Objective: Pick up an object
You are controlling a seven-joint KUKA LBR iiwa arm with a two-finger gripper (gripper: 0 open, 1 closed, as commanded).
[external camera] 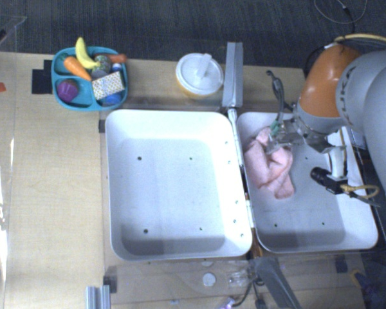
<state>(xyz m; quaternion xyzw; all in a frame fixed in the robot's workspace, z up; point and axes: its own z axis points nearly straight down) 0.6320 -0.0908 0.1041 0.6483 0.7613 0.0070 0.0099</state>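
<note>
The right bin [321,227] holds a pink cloth [270,165], lying crumpled just below and left of the end effector [280,136]. The end effector sits at the cloth's upper edge, touching it; how far it is open cannot be told. Left of it lies the left bin [174,185]. Farther up and left on the table [45,192] stand a white bowl [199,74] and a blue tray [90,77] of toy food.

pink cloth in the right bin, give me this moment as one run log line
arm: over right bin | gripper: at top edge of pink cloth | cloth: crumpled on bin floor | lift: not yet seen
</note>
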